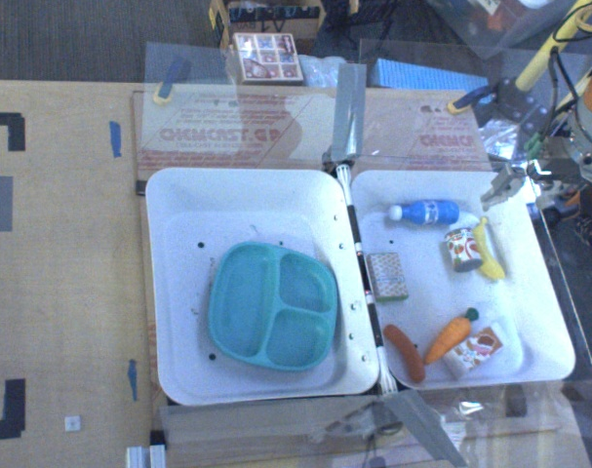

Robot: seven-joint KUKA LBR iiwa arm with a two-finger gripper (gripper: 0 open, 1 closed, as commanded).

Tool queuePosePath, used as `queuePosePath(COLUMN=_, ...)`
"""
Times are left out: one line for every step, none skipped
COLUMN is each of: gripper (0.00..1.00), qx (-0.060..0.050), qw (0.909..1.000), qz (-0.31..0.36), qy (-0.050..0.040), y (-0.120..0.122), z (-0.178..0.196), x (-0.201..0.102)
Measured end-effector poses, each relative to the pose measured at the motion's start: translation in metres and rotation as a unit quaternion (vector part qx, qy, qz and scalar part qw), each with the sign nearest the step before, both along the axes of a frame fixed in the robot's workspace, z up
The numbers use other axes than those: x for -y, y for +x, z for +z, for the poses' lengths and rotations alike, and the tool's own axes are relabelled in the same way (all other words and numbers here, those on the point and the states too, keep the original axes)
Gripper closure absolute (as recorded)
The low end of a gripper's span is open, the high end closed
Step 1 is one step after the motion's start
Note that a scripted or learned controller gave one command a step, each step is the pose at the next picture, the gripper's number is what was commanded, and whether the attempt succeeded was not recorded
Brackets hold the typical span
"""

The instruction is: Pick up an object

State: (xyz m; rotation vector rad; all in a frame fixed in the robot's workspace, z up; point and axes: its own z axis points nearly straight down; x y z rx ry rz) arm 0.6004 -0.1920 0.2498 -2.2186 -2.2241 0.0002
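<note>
Here, pincer (510, 181), state unreadable, above the right bin's (559, 354) far corner, banana (489, 254) just below.

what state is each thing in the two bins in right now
teal divided plate: lying flat in the left bin, nothing on it
blue bottle: on its side, right bin
banana: lying flat, touching the small carton
carrot: lying flat, resting against the juice box
sausage: lying flat
gripper: above the right bin's far edge, holding nothing visible
</note>
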Motion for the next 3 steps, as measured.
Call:
queuePosePath(gripper=0.0, qx=0.001, qw=0.9988, qz=0.049, qy=-0.0003, y=-0.014, z=-0.107, x=0.014)
queuePosePath(gripper=0.0, qx=0.003, qw=0.997, qz=0.078, qy=-0.0012, y=-0.016, z=-0.162, x=-0.008)
queuePosePath(gripper=1.0, qx=0.01, qw=0.9971, qz=0.076, qy=-0.0046, y=-0.013, z=-0.146, x=-0.004)
